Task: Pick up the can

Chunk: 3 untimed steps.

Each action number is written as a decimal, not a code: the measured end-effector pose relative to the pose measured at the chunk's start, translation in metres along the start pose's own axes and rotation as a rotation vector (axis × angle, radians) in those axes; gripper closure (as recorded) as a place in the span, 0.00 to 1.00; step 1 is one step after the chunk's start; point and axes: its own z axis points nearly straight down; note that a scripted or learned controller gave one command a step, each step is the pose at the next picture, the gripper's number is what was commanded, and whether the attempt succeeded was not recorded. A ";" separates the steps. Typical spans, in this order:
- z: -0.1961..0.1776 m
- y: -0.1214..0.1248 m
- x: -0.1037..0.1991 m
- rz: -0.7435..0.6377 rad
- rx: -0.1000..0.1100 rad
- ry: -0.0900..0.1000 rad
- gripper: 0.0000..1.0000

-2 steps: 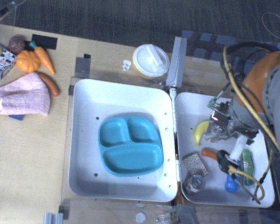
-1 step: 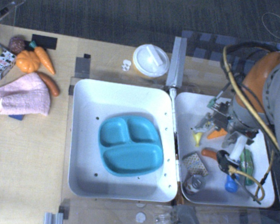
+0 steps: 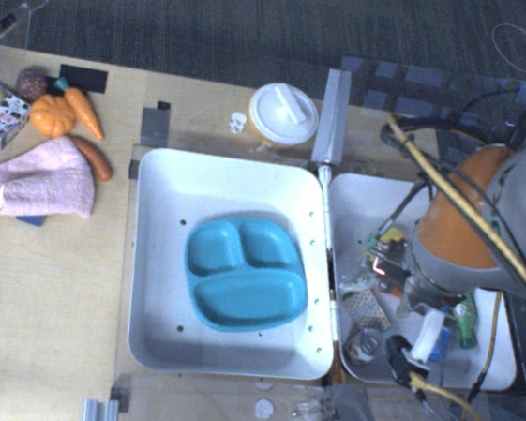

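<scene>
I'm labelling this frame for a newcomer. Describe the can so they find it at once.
Start at the right bin, under the arm. Look to its near left corner, below the gripper. The can stands there on end, its round silver top facing up, unlike the green and white clutter beside it.

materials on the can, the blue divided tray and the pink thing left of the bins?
Can: looks like bare metal, with a shiny silvery top that catches the light. Blue divided tray: likely moulded plastic, uniform colour with a smooth semi-gloss sheen and rounded compartment edges. Pink cloth: soft fabric, matte and fuzzy-looking with a slumped shape, possibly terry or fleece; the weave is too small to tell.
</scene>
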 end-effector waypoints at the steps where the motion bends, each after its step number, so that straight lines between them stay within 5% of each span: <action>1: 0.001 0.013 -0.036 -0.143 0.002 0.000 0.00; 2: 0.001 0.010 -0.028 -0.170 0.002 -0.001 0.00; 3: 0.077 0.025 -0.061 -0.129 -0.005 0.001 0.00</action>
